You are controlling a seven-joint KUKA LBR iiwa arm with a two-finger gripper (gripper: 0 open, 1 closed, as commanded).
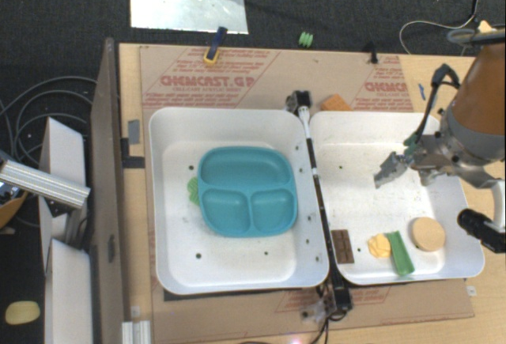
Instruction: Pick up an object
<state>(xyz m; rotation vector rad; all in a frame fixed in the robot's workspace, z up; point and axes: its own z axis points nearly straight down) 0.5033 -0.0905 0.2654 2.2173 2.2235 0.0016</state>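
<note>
1. Hovering over the right bin [348, 137], your end effector [389, 170] was well above the objects; I couldn't tell its opening.
2. Round tan block [428, 233], yellow piece [380, 245] and green stick [400, 254] crowded together; a descent risked nudging neighbours.

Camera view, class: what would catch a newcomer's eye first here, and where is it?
The teal divided plate stands out in the left bin. In the right bin, a tan round piece, a yellow item and a green strip cluster near the front edge, with the gripper above them.
</note>
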